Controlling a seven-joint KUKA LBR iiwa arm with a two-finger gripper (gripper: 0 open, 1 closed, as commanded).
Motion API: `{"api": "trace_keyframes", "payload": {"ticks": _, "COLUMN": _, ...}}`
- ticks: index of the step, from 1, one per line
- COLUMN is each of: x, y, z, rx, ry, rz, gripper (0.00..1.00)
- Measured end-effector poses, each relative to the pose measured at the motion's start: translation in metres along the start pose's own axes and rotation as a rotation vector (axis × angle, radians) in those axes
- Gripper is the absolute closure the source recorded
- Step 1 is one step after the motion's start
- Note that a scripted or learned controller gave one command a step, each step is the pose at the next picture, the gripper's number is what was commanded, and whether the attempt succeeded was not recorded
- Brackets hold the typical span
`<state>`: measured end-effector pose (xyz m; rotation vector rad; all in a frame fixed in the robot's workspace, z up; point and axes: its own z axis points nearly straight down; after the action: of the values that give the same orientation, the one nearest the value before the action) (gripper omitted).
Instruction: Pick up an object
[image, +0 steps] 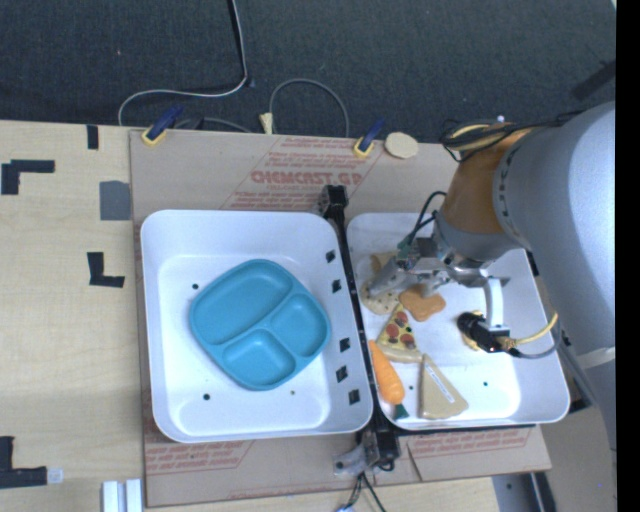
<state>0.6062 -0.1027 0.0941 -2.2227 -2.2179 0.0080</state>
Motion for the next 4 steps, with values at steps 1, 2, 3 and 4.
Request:
{"api": "trace_keyframes", "payload": {"ticks": 1, "x": 0.0050, "y": 0.0628, "z": 0.0092, "rx": 0.000, "ry": 0.000, "rz": -0.006, "gripper": 0.00}}
{"api": "trace_keyframes", "payload": {"ticks": 2, "x": 0.0063, "y": 0.0620, "z": 0.0083, "rx": -0.004, "ry": -0.003, "rz": -0.002, "gripper": 0.00}}
{"api": "trace_keyframes", "payload": {"ticks": 3, "x": 0.0034, "y": 0.0625, "z": 0.0084, "rx": -0.005, "ry": 0.002, "rz": -0.003, "gripper": 0.00}}
{"api": "trace_keyframes", "payload": {"ticks": 4, "x": 0.0046, "y": 0.0624, "z": 0.0083, "rx": -0.005, "ry": -0.001, "rz": -0.003, "gripper": 0.00}}
